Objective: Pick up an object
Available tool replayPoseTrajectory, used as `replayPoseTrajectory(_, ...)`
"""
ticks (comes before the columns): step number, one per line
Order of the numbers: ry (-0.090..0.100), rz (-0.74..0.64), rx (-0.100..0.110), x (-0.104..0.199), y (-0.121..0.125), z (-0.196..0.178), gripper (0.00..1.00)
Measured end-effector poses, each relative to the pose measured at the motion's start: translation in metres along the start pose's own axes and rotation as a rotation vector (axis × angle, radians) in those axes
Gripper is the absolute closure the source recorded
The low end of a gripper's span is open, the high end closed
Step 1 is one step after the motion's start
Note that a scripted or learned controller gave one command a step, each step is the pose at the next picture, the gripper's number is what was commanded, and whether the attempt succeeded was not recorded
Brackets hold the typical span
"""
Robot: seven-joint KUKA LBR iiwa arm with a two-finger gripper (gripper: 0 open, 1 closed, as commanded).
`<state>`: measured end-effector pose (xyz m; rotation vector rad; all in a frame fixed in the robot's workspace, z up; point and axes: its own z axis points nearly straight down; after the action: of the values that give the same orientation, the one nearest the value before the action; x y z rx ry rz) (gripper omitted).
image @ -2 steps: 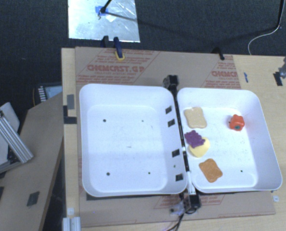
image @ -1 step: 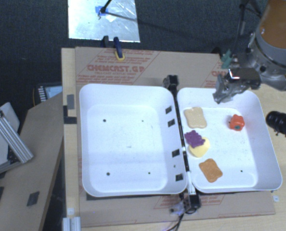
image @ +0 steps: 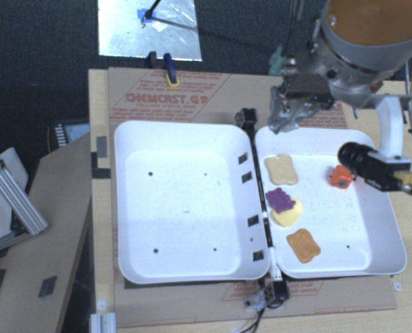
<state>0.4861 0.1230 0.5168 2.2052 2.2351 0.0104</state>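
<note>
The right bin (image: 372, 255) holds several small toy foods. A pale tan cracker-like piece (image: 281, 169) lies near its far left side. A purple grape cluster (image: 280, 200) rests on a yellow piece (image: 288, 214) by the divider. An orange-brown toast piece (image: 304, 245) lies nearer the front. A small orange object (image: 340, 177) sits at the right, beside a black cylinder. My gripper (image: 285, 121) hangs over the bin's far left corner, above the tan piece, with nothing seen between its fingers.
The left bin (image: 126, 255) stands beside the right one, with black clips (image: 250, 179) along the shared rims. A black cylinder on a white bracket (image: 372, 164) juts over the right bin's right side. A shiny metal sheet (image: 149, 19) lies at the back.
</note>
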Motion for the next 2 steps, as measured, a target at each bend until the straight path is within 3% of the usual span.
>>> replayPoseTrajectory(1, 0.002, -0.002, 0.002, 0.1094, 0.0006, -0.0188, 1.00)
replayPoseTrajectory(2, -0.002, 0.011, 0.004, 0.1027, 0.0016, -0.0179, 0.00)
